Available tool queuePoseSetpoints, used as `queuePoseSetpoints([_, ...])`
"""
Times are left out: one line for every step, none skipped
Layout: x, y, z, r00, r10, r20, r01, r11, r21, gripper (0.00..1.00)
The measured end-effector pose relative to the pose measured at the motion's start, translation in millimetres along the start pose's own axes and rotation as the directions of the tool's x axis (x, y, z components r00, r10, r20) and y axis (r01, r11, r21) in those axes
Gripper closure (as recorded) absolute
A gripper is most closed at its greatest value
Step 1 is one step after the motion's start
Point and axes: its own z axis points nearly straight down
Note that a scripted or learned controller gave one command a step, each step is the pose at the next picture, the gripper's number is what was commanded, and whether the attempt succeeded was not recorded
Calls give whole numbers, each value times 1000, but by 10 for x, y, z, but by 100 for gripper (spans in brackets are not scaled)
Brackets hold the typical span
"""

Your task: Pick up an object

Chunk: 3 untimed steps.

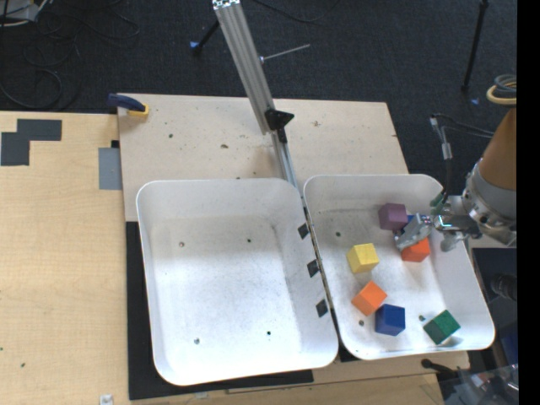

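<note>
Several small blocks lie in the right bin (pixel 472 298): a purple one (pixel 392 216), a red one (pixel 416 251), a yellow one (pixel 363 257), an orange one (pixel 369 297), a blue one (pixel 390 320) and a green one (pixel 441 326). My gripper (pixel 416 233) reaches in from the right and hangs low over the bin's far right part. It sits just above the red block and right beside the purple one. Its metal tip overlaps the top of the red block, so I cannot see whether it touches or holds anything.
The left bin (pixel 169 226) lies beside the right one, with black clips (pixel 312 268) along the shared wall. A slanted aluminium post (pixel 250 66) rises behind the bins. The arm's wrist (pixel 494 201) hangs over the right bin's right rim.
</note>
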Motion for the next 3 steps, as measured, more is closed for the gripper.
queuePoseSetpoints([-10, 7, -24, 1000, 2, 1, -2, 1000, -5, 0])
queuePoseSetpoints([-62, -84, 545, 1000, 1, 0, -1, 1000, 1, 0])
queuePoseSetpoints([-31, -69, 987, 1000, 1, 0, -1, 1000, 0, 0])
